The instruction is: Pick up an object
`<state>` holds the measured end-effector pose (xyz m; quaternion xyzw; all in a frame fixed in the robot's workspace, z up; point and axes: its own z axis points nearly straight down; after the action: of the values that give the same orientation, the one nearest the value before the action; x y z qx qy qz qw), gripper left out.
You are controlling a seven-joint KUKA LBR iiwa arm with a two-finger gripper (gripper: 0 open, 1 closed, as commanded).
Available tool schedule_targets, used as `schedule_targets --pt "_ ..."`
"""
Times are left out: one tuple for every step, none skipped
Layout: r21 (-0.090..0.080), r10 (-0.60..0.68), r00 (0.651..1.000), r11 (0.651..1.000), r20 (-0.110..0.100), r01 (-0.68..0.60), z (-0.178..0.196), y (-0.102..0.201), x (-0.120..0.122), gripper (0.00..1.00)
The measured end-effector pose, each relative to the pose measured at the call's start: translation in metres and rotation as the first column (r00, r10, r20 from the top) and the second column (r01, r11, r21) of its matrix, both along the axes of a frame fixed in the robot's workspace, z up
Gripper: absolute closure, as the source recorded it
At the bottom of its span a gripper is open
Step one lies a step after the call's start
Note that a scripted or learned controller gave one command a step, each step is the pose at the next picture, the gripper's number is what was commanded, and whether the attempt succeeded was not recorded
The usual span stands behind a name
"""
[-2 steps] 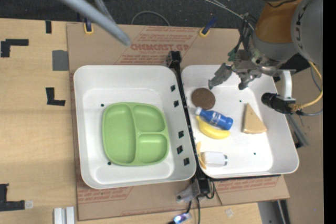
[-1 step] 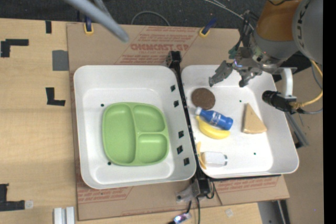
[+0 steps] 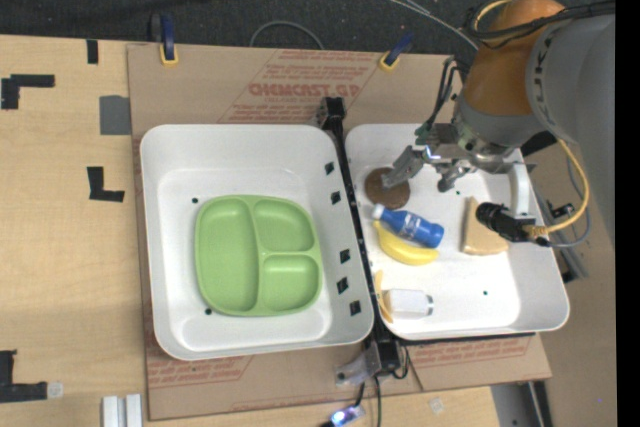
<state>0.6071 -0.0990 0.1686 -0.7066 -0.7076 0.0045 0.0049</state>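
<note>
gripper (image 3: 425, 173) open over right bin (image 3: 520, 305); beside brown disc (image 3: 385, 185); blue bottle (image 3: 412, 227) touching banana (image 3: 405, 249)

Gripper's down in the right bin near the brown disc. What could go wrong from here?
1. The gripper hangs open with one finger by the brown disc; the flat disc may slip the pinch.
2. The blue bottle lies against the banana, close to the disc, so closing could nudge either.

Single fixed camera, mounted above the desk (image 3: 60, 215), looking down at a slant. Both white bins (image 3: 160, 155) in frame, side by side; arm (image 3: 540, 65) enters from right.
</note>
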Motion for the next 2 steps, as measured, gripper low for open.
schedule_targets --pt "0.0 0.0 1.0 1.0 0.001 0.0 -0.047 0.001 -0.004 0.0" --pt "-0.002 0.0 1.0 1.0 0.008 0.0 -0.088 0.001 -0.005 0.0"
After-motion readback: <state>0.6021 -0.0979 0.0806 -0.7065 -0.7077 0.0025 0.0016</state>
